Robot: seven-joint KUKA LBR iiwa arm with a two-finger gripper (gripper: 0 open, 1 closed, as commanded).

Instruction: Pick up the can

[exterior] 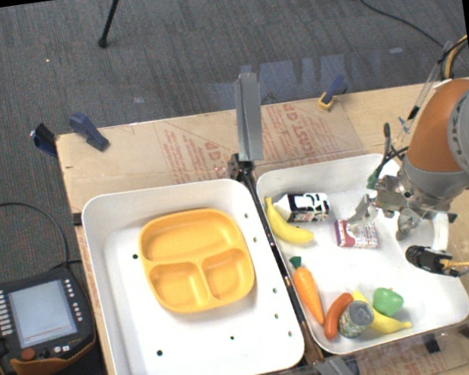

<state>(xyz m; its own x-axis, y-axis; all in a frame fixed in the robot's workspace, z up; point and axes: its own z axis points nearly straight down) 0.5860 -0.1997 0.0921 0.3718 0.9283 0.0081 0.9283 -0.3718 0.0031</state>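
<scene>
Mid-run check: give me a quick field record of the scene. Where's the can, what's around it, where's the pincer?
can: upright, near front edge of right bin
can neighbours: sausage on its left, banana and green pepper on its right
pincer: over right bin's far right part, by pink packet
pincer to can: apart
left bin: holds yellow tray

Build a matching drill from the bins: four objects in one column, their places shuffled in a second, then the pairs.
Objects:
1. Yellow plastic divided tray
2. Small round metal can
3. Orange toy carrot
4. Black-and-white carton

Places:
A. Far part of the right bin, beside the yellow banana
B. Near edge of the right bin, next to the green toy pepper
C. Left bin
D. Along the right bin's left wall, in front of the banana

Pairs: 1-C, 2-B, 3-D, 4-A
</scene>
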